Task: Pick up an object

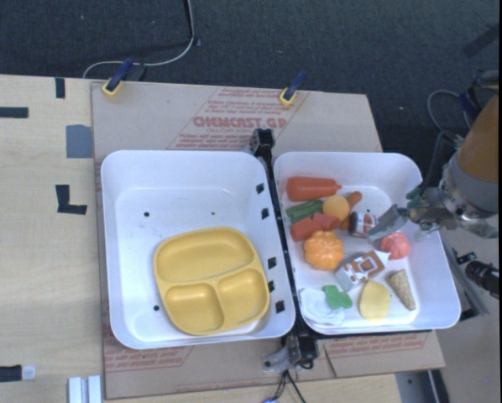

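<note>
Orange catches me first: the pumpkin (323, 249) sits mid-bin in the right bin (419, 179), and I take it as my landmark. My claw (400, 219) hangs just up and to the right of it, reaching in over the bin's right wall, with a pink piece (394, 244) directly below its tip. Whether the claw is released or clenched on anything I cannot tell; the tip blurs into the toys around it, and nothing clearly sits in it.

Above the pumpkin lie a carrot (311, 188), a green piece (303, 210) and a red piece (314, 225), packed close together, probably just as they were tipped in. Below and to its right lie a yellow lump (373, 300) and a cone (402, 289), nearer the bin's lower wall. Well to the pumpkin's left, in the left bin (117, 175), rests a yellow tray (209, 280).

I judge the pink piece my likeliest target, since I hover nearest it and it has some free space around it.
</note>
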Motion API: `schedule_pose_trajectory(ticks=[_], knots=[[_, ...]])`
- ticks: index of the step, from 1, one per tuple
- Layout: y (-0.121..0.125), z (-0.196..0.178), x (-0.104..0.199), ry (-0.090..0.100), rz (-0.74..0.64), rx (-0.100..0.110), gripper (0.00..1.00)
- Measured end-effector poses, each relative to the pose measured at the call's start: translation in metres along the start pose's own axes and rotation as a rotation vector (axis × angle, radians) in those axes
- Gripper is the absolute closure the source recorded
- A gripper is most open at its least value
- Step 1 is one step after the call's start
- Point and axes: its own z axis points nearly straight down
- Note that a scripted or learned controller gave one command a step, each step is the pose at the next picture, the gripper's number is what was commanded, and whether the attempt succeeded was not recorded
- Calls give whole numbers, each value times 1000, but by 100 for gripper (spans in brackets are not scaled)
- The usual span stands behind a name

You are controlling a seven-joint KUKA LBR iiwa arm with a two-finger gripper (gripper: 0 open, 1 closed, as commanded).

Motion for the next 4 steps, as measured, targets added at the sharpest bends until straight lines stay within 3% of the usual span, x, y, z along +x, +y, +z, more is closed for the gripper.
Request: schedule_pose_trajectory(ticks=[1, 2, 3, 4], knots=[[38, 125, 24, 1, -4, -31, 0], [92, 152, 61, -1, -5, -5, 0], [90, 141, 58, -2, -1, -3, 100], [90, 47, 118, 1, -6, -8, 100]])
